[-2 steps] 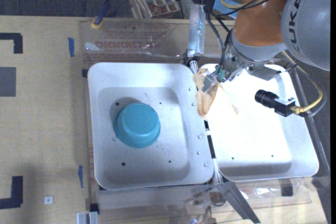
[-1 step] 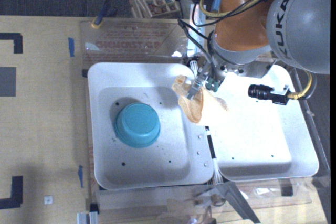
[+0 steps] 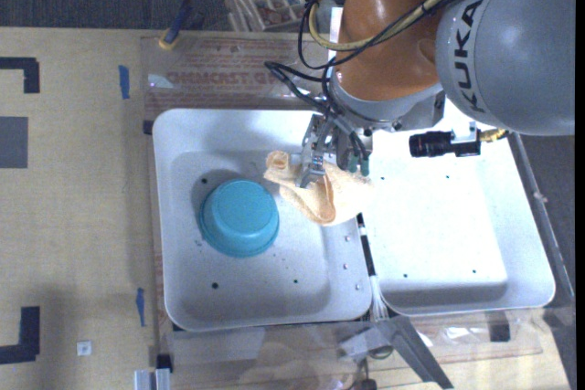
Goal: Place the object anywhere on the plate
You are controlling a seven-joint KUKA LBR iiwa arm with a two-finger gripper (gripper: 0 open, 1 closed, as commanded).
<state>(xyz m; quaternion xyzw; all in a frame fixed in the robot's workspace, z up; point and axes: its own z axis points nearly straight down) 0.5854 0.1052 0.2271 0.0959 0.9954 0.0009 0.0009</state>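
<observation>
The surface [image 3: 73, 196] is pale wood and carries black corner marks and blue tape strips along its left part, well to the left of the jaws.

The left bin [image 3: 174, 142], white and shallow, holds a blue dish [image 3: 239, 216] turned upside down, round, lying down-left of the jaws and apart from them. No flat plate can be made out; whether this blue dish is the plate cannot be told.

A yellowish floppy object [image 3: 318, 193], cloth-like or rubbery, lies crumpled at the right side of the left bin, close to the divide between the bins. Its left lobe reaches toward the blue dish without touching it. Its upper part sits directly under the jaws.

The jaws [image 3: 320, 162] hang point-down over that object, at or very near its surface. How wide they stand, and whether any fold of the object lies between them, cannot be told from this angle.

The right bin [image 3: 457, 242] lies to the right of the jaws. The grey arm [image 3: 512, 41], with its orange band [image 3: 384, 23], crosses above its upper edge.
</observation>
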